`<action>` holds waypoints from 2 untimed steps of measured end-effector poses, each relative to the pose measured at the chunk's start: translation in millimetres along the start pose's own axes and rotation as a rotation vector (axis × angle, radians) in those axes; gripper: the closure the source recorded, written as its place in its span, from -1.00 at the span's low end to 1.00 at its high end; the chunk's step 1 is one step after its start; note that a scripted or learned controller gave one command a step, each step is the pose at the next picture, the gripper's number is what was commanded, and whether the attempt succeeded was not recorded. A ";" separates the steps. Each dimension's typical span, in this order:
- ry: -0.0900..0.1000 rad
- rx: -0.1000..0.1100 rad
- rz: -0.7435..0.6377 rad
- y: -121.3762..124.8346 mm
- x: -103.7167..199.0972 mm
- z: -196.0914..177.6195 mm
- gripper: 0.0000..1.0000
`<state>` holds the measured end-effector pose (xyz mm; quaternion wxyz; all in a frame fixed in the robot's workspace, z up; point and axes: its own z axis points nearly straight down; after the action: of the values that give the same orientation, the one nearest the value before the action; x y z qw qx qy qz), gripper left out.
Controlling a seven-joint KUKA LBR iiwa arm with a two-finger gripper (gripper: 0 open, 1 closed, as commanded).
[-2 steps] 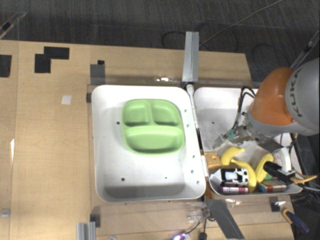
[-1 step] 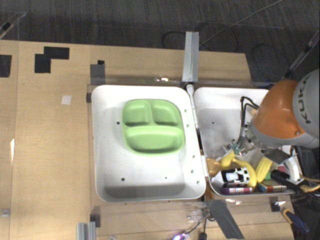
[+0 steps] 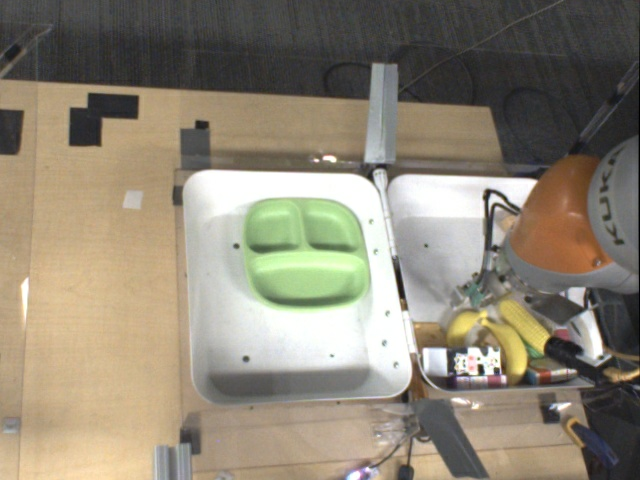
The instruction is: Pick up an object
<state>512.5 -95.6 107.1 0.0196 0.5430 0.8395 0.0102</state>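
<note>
Reaching into lower-right bin [image 3: 440, 268] over banana [image 3: 500, 340]; hand [image 3: 478, 293] state unclear. Next: descend, close on banana.

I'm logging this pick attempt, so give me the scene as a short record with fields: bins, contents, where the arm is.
left bin: holds a green divided plate
right bin: objects crowded in its near corner
objects: banana, corn cob, small printed box, marker
arm: over the right bin, orange band above the pile
gripper: low, by the banana; grasp not visible
</note>
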 end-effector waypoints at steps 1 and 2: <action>0.020 0.030 -0.190 8.4 -66.5 -61.6 1.00; 0.012 0.027 0.156 43.4 -52.4 18.9 1.00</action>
<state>574.3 -125.7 91.0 0.0065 0.6068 0.7948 0.0038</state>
